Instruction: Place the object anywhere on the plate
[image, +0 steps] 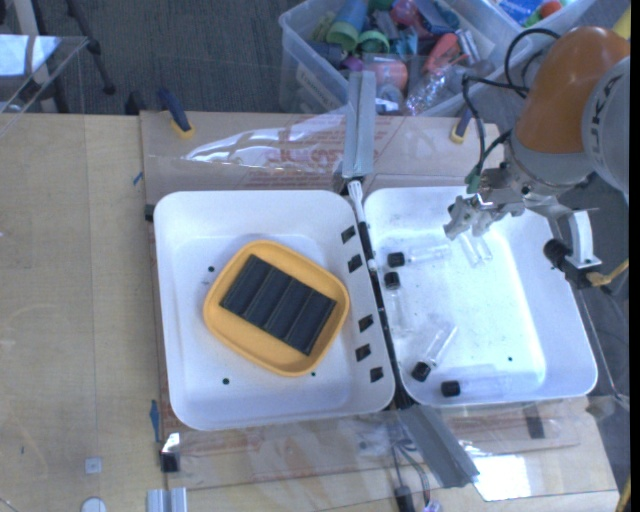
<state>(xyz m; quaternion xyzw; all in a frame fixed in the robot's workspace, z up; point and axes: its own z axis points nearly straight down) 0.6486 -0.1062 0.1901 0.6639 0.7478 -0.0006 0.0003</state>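
Note:
A yellow square plate (222, 322) with a dark ridged centre lies in the left bin (185, 225). Several clear vials with black caps lie in the right bin (560, 340): one near the divider (418, 257), one below it (398, 300), one at the front (436, 345) and one along the front wall (478, 384). My gripper (468, 235) hangs over the back of the right bin, to the right of the nearest vial. It is open, with nothing between its fingers.
A grey divider rail (358, 150) with black clips runs between the bins. A clear tub of colourful toys (400, 45) stands behind the bins. The arm's orange band (560, 90) looms over the right bin's back right corner.

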